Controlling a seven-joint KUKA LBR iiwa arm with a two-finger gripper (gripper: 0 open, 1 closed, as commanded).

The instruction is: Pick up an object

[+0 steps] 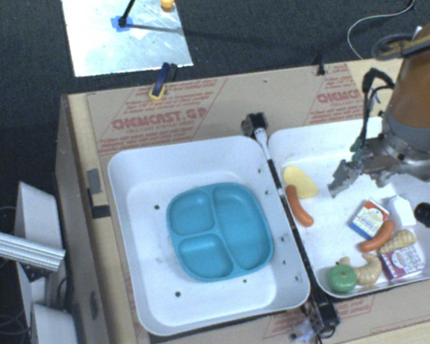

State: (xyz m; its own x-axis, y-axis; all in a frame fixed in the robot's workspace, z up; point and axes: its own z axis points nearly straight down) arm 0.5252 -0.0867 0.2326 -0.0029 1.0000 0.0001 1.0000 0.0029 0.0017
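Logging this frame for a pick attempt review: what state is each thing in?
Gripper: above the right bin, nothing seen in it.
Blue tray: flat in the left bin, compartments bare.
Yellow piece: lying loose.
Orange sausage: lying by the divider.
Green apple: at the near rim.
Blue carton: lying flat.

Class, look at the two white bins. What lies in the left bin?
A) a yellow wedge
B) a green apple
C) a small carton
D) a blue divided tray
D: the blue divided tray sits alone in the left bin, while the food items lie in the right bin.
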